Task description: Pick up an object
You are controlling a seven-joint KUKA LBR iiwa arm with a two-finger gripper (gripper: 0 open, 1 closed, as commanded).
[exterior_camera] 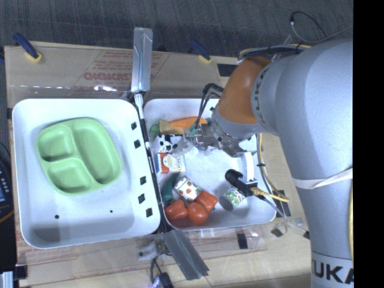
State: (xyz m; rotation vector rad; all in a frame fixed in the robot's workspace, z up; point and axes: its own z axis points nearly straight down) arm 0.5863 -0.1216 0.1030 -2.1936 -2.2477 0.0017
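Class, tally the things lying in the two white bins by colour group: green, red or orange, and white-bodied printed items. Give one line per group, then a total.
Green: 1, the divided tray
Red or orange: 3, tomato, tomato, carrot
White printed: 4, cow toy, carton, can, cup
Total: 8

"UKA" on arm [327, 161] base

Right bin [267, 216] crowded, bare floor centre, arm [282, 101] overhead
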